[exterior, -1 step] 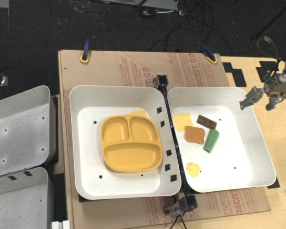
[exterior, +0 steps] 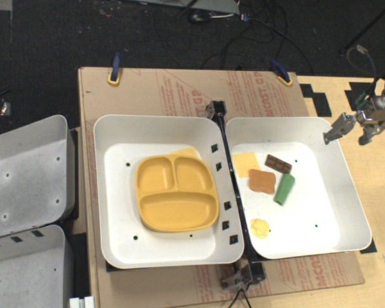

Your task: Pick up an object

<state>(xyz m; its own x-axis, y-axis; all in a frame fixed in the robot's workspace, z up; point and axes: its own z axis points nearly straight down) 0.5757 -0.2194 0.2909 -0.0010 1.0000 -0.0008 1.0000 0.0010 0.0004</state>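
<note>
At the near edge of the right bin point(exterior: 346, 191), a small yellow piece point(exterior: 260, 228) lay on the white floor close to the divider between the two bins. Farther in, a green cylinder point(exterior: 284, 188) rested at a tilt, just beside an orange-brown slab point(exterior: 262, 181). Beyond those, a dark brown bar point(exterior: 278, 164) lay aslant, and a pale yellow flat square point(exterior: 246, 163) sat against the bin's left wall. All five things were grouped in the left half of that bin.

In the left bin point(exterior: 109, 172), a yellow divided tray point(exterior: 177, 193) took up the middle, with a corner of a pale yellow sheet point(exterior: 190, 153) showing from under its far edge.

The gripper point(exterior: 351, 129) hung at the right, over the far right corner of the right bin, well apart from every object there. Its two fingers stood spread with a clear gap and nothing between them. The nearest object, the dark brown bar, lay to the left of the claw and nearer the camera; the green cylinder lay still nearer.
</note>
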